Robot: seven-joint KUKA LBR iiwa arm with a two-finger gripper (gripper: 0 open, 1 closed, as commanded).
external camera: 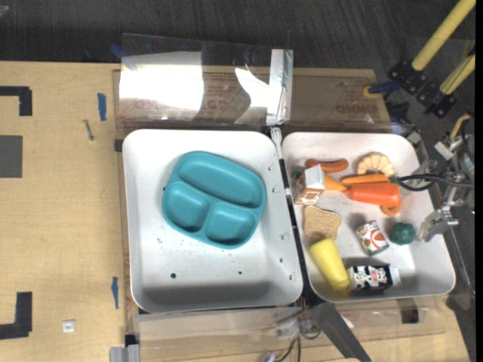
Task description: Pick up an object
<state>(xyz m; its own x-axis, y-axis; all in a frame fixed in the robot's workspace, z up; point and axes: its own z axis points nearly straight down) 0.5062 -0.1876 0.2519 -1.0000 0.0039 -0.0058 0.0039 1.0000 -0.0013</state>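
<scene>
The right bin (434,274) holds several toy foods. A brown sausage (328,164) and a ridged tan pastry (375,162) lie at its far side. In front of them an orange carrot (371,191) lies next to a small white and orange carton (311,185). A tan bread slice (322,222) lies left of centre, with a yellow cylinder (329,262) below it. A red and white can (371,237) and a dark teal ball (402,234) sit side by side. A black and white can (370,277) lies on its side near the front wall.
The left bin (143,262) holds a teal divided plate (213,197). A clear plastic sheet (200,85) stands behind the bins. Black cables (423,178) and a metal fitting (440,222) hang over the right bin's right rim. Yellow bars (449,21) cross the top right corner.
</scene>
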